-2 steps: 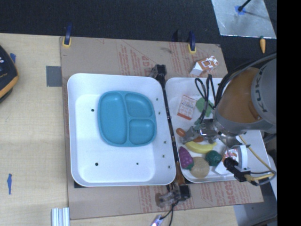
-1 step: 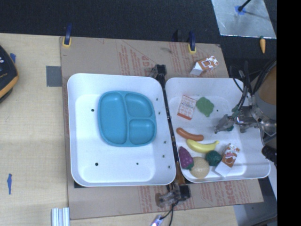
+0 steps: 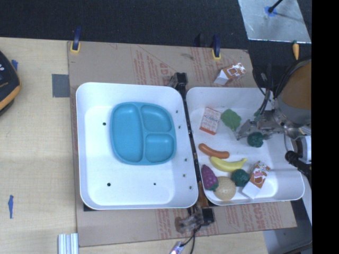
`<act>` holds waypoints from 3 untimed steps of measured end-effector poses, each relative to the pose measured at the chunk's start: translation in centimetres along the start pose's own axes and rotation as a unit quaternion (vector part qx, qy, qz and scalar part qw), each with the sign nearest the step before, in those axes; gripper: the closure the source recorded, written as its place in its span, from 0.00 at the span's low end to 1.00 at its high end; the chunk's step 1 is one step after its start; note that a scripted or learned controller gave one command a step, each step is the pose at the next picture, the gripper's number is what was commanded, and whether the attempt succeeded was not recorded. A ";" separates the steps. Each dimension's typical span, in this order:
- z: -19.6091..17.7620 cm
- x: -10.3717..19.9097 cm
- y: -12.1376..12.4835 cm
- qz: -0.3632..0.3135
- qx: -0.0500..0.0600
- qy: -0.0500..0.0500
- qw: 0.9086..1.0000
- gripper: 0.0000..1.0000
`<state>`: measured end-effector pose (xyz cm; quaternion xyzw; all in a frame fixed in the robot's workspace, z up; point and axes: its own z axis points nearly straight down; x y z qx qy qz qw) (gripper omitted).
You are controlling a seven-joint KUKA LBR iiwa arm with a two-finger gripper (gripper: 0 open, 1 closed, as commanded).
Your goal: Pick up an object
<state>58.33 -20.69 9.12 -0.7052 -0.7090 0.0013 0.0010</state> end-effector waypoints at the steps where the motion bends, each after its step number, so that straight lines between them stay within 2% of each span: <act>1: -1.1 -0.1 0.0 -0.001 0.000 -0.001 1.000 1.00; 2: -0.1 6.0 4.4 0.000 0.000 0.000 1.000 1.00; 3: -10.2 12.3 7.4 0.000 -0.001 0.001 1.000 1.00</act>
